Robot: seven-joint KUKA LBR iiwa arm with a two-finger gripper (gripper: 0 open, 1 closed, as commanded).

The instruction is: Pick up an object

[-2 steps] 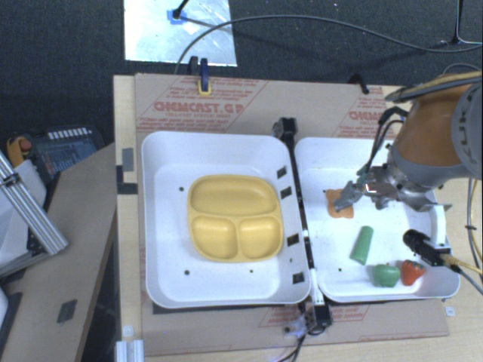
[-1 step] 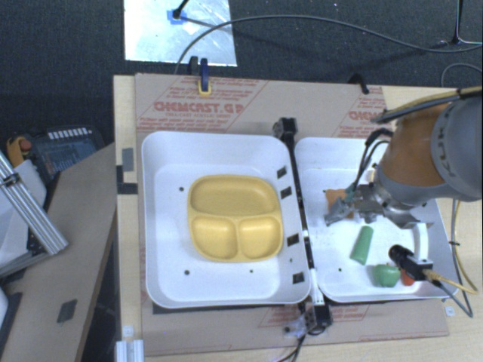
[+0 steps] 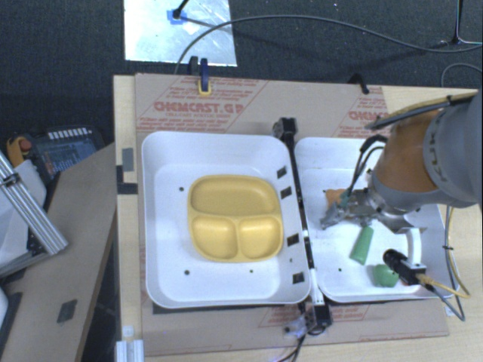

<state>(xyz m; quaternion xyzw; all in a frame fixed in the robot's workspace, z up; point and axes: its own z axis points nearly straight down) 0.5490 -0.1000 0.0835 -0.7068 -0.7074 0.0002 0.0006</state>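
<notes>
Green cylinder (image 3: 361, 245) (tilted) in right bin (image 3: 324, 277) — yellow tray (image 3: 232, 217) in left bin (image 3: 162, 202).

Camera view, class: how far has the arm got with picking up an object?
Done: the arm has reached over the right bin, its pincer low near the bin floor. In hand: nothing visibly gripped; the green cylinder and green block lie loose, and a small orange piece sits beside the pincer. Left: grasping and lifting an object.
</notes>
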